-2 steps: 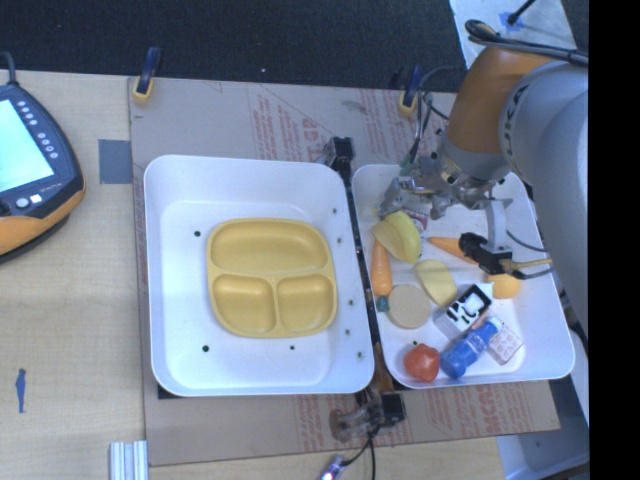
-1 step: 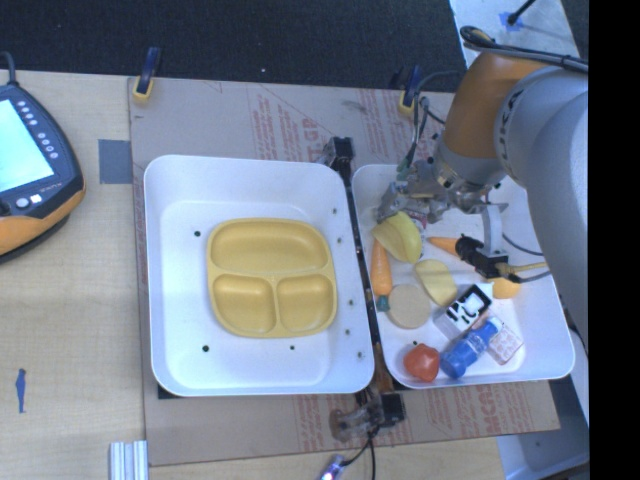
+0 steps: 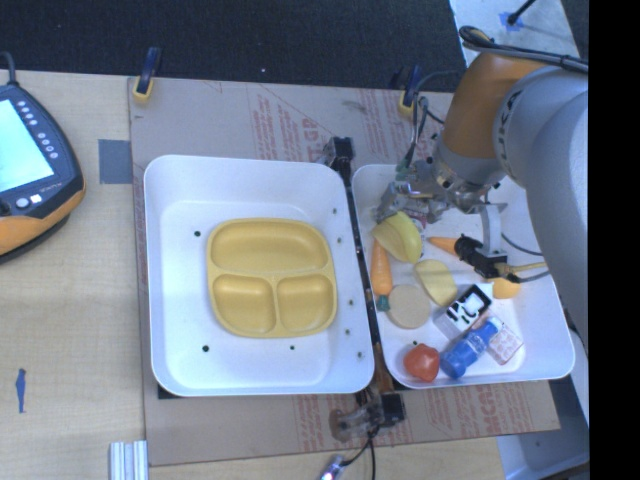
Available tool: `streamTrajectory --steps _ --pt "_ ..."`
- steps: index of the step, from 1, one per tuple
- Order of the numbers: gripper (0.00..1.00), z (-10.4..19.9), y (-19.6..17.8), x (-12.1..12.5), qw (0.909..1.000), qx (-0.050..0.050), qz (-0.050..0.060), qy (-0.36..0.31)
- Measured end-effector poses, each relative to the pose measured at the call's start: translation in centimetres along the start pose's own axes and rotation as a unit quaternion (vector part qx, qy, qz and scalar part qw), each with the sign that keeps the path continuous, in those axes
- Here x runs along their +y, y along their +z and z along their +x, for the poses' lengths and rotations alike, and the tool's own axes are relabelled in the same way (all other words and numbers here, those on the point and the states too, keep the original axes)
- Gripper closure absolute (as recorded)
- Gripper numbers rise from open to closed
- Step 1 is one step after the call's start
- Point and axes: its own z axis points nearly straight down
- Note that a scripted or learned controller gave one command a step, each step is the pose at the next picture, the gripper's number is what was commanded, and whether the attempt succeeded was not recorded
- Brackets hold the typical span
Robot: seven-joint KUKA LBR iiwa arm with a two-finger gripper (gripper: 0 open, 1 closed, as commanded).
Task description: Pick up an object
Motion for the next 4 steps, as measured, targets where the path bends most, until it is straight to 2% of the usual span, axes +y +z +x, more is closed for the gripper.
streamTrajectory --steps 2,3,4 --pt "0.00 -1.1 -1.1 -2.7 1.0000 0.000 0.000 0.000" --pt "0.00 0.1 0.0 0.0 1.0000 0.000 -0.001 0.000" --pt "0.00 -0.1 0.0 -0.8 1.0000 0.000 0.000 0.000"
